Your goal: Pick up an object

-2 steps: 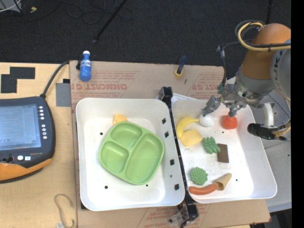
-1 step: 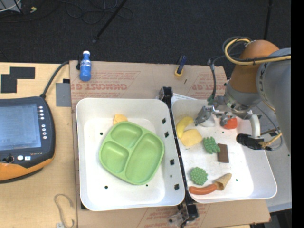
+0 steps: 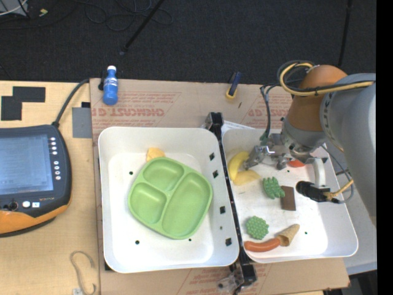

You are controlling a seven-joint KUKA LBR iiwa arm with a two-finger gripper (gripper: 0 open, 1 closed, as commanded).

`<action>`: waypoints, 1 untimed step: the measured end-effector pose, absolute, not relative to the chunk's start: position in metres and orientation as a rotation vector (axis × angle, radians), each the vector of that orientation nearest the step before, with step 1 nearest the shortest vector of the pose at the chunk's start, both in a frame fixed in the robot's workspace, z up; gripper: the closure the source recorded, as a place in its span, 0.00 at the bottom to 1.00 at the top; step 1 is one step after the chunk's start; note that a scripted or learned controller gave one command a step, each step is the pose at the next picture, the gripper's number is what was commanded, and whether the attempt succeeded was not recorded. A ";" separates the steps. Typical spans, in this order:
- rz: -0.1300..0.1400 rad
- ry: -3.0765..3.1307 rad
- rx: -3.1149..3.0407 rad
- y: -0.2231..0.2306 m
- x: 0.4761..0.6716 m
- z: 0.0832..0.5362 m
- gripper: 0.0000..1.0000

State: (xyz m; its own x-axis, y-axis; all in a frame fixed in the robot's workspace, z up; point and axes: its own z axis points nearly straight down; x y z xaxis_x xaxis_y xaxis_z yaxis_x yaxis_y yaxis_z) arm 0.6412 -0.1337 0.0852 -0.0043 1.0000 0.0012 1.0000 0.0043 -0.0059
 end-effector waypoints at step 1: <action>0.005 -2.222 -2.213 -0.134 0.642 0.097 1.00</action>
